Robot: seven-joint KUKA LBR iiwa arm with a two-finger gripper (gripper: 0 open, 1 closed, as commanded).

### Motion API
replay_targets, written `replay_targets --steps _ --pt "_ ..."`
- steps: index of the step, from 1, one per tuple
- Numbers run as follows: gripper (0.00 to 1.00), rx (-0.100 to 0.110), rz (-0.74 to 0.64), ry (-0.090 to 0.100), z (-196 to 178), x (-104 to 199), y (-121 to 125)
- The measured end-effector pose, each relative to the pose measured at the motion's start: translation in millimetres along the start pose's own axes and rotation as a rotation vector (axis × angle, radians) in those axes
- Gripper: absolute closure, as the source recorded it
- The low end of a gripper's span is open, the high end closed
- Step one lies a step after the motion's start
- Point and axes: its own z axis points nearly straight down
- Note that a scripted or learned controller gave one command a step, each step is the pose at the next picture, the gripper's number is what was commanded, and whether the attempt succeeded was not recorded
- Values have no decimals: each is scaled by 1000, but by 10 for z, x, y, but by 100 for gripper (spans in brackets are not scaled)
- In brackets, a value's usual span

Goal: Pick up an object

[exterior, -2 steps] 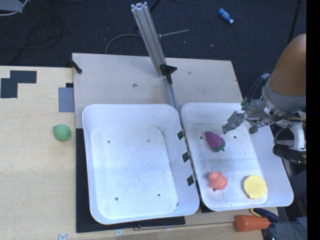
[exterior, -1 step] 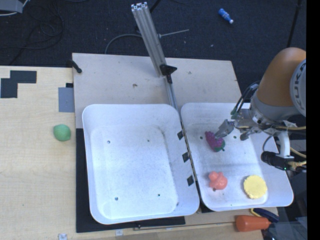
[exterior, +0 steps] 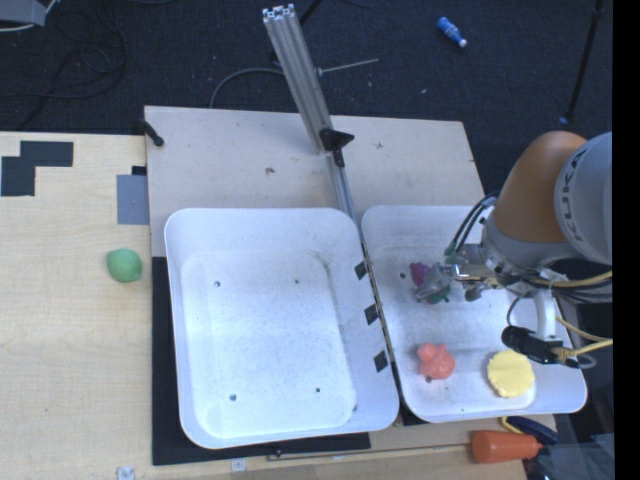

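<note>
No text, label, brand or number can be read with certainty. The grey arm (exterior: 585, 203) bears dark lettering along its curved side, cut off at the edge and too blurred to make out. The black shapes on the bench (exterior: 60, 268) at the far left are plain blocks, not letters or signs.
</note>
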Motion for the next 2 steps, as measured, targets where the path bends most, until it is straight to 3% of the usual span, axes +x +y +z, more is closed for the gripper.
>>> replay_targets --steps 1,2 --pt "0 -5 0 -1 179 5 1" --pt "100 -8 2 -2 62 -8 7"
